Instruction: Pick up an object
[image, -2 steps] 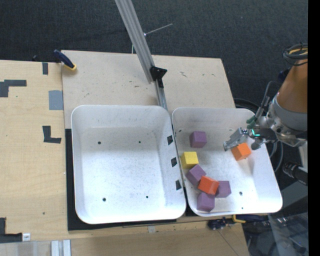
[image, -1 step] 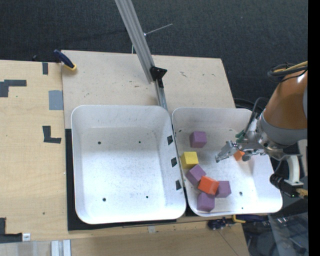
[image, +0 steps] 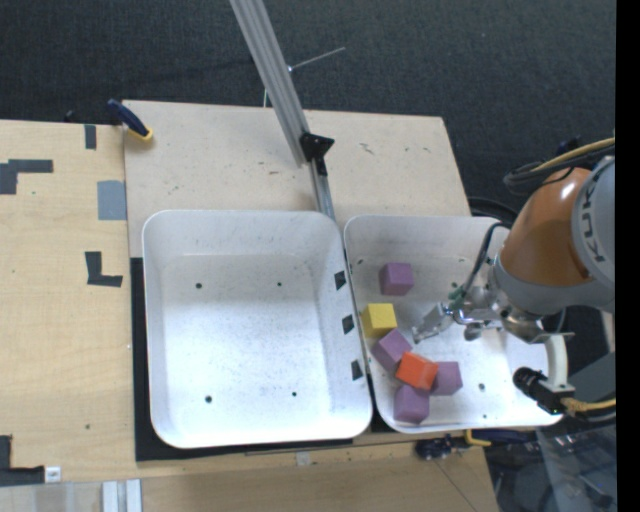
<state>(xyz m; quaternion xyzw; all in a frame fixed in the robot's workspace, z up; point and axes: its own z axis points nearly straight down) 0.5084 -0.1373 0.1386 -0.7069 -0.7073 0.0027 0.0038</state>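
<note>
The bench carries two shallow white bins side by side. The left bin sits on a dark mat. The right bin holds every block. The arm, grey with an orange band, enters from the right and bends down over the right bin's right half, its wrist low above the bin floor. The end effector points left toward the block cluster, just right of the yellow block; nothing is seen between its fingers, and whether they stand wide or narrow I cannot tell. A metal rail runs at a slant from the top edge to the seam between the bins. Blocks, all in the right bin's left half: a purple block near the upper part, standing apart; a yellow block below it; below that a tight cluster of three further purple blocks with an orange block lying among them, touching its neighbours. A small blue and yellow clamp rests at the bench's upper left corner.
</note>
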